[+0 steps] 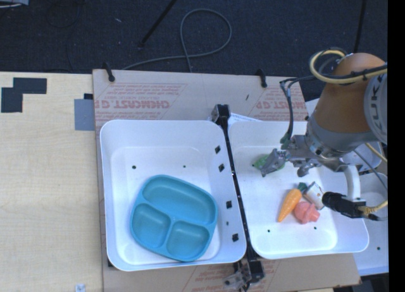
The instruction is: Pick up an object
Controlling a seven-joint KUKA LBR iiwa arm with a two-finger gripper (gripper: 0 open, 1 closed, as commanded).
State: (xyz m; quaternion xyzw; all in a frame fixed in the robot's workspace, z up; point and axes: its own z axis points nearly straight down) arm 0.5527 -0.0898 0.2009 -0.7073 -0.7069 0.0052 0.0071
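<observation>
My gripper (273, 162) hangs over the upper left part of the right bin (354, 241), reaching in from the right. A small green object (261, 159) sits right at its tip; the view does not show whether it is held. Lower in the same bin an orange carrot (289, 203) lies tilted, with a pink object (307, 213) touching its right side. A small white and green piece (312, 191) lies just above those two.
The left bin (114, 158) holds a blue divided plate (174, 217) in its lower half. A black divider (229, 183) runs between the bins. Cables and a black plug (342, 205) hang from the arm over the right bin's right side.
</observation>
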